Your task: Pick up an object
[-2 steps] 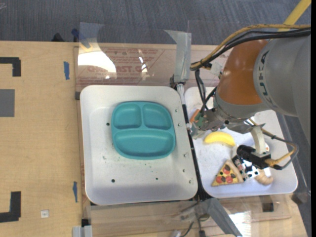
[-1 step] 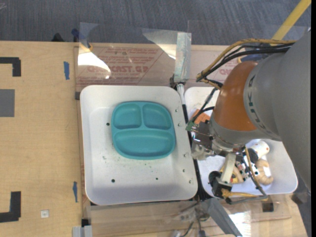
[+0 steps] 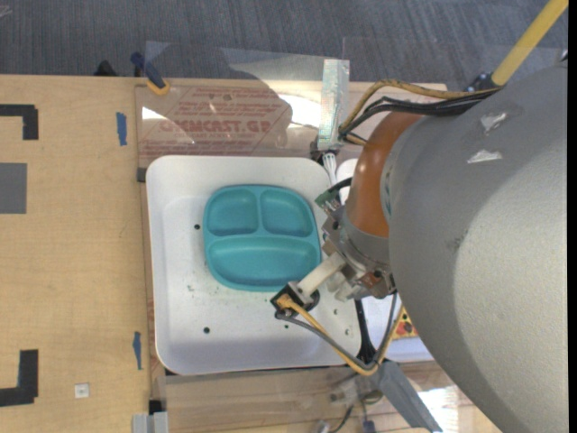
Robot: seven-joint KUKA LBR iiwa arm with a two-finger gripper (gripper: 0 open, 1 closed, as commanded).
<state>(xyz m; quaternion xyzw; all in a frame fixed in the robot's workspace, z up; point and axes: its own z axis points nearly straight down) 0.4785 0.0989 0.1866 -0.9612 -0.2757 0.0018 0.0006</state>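
Where the Plate Lies

While the grey arm overhangs the right side of the white bin, the teal three-compartment plate lies flat in that bin, just left of the gripper; whether the gripper is apart or together cannot be told.

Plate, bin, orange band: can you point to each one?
plate point(image 3: 257, 262): camera view, its big compartment.
bin point(image 3: 176, 269): camera view, bare floor left of the plate.
orange band point(image 3: 368, 183): camera view, its curved side.
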